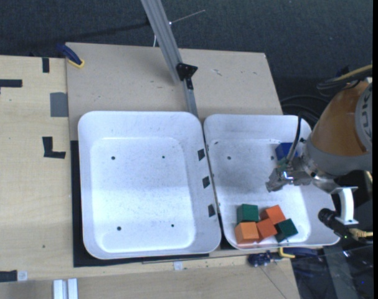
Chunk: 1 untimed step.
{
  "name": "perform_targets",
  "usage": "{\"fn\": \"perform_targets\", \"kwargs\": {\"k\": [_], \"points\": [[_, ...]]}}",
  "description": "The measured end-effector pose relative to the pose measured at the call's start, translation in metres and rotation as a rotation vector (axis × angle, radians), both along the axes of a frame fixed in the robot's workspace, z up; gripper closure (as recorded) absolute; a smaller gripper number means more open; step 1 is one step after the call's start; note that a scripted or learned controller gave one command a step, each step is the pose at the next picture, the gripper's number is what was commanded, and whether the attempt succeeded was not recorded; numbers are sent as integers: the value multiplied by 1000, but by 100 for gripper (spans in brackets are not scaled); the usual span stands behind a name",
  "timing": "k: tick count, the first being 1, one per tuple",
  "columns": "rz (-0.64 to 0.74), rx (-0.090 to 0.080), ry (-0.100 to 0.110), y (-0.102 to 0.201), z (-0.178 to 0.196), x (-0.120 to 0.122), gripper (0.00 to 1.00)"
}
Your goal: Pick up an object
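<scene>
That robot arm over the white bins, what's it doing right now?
The arm reaches in from the right, with its gripper low over the right bin. A small blue object sits just beside the gripper, partly hidden by it, and nothing is visibly held. A cluster of green and orange blocks lies untouched at the near end of the same bin. The left bin sits alongside.

Grey arm (338,157), orange band, black cable, metallic wrist

End effector (279,178) low in right bin (251,126), blocks (263,223) near — blue object (284,149) beside
</scene>
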<state>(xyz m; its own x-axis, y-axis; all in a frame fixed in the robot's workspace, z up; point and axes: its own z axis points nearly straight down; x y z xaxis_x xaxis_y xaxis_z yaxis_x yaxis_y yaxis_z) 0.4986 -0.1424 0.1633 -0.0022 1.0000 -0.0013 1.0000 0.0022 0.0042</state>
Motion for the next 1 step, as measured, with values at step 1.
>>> {"fn": "perform_targets", "kwargs": {"k": [1], "points": [[-1, -1, 0, -8, 48, 6, 100]]}}
